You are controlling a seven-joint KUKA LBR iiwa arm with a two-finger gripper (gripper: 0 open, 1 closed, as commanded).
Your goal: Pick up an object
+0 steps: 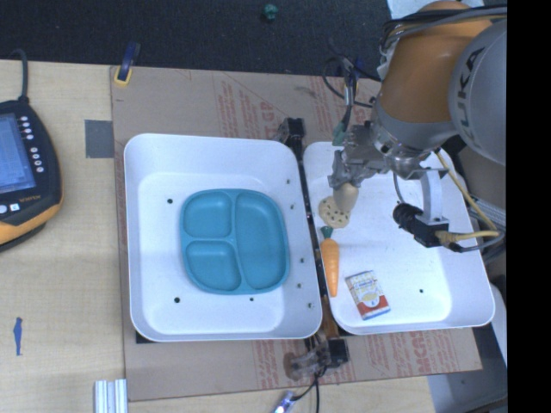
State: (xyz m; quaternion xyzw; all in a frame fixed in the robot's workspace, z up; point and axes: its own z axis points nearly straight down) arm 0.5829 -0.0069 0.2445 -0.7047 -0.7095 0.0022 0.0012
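Camera view: gripper [347,181] was low in the right bin [456,304], its tip touching or just above a tan cookie-like disc [333,212]; couldn't tell its opening. Toy carrot [330,266] lay just below the disc by the left wall, small carton [368,294] nearby. Blue divided plate [234,239] sat in the left bin [146,196].

The grey arm [482,67] at the far right bore large letters on its casing, of which "UKA" could be read. The cardboard sheet [215,101] under the bins carried faded red print, too faint to read. The small carton [367,294] in the right bin showed printing too small to make out.
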